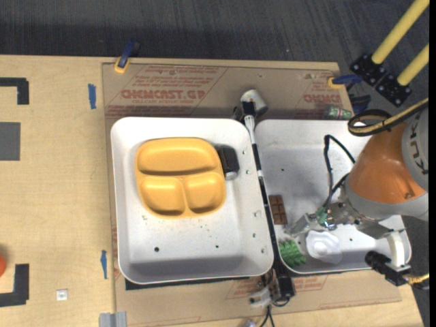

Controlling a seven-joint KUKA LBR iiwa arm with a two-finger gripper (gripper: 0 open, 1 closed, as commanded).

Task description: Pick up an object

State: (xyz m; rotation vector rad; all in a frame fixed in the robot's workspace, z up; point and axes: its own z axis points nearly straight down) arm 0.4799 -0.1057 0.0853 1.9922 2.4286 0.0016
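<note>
Two shallow white bins side by side on a cardboard-covered desk point(54, 182), seen from above. In the left bin point(129, 251), a yellow three-compartment tray point(180, 176) lying flat, with a small dark block point(228, 161) touching its right edge. In the right bin point(293, 142), a clutter of small things near the front: a brown chocolate-like bar point(277, 208) against the left wall, a green ridged piece point(293, 253) in the front left corner, a white rounded object point(323, 245) just beside it.

Reaching in from the right, the grey arm with its orange band point(385, 172), the gripper point(325, 220) low over the front of the right bin, directly above or touching the white object. Jaws too hidden among cables and wrist hardware to tell whether apart or together; nothing visibly clamped between them.

Judged from this: pick not yet secured. Likely target the white object, possibly the green piece. Risks ahead: a smooth rounded shape slipping out on closing; the green piece so near as to be nudged or caught along with it; the bin's front wall close enough to block one side of the jaws; a loose black cable point(337, 152) near the wrist, liable to snag.
</note>
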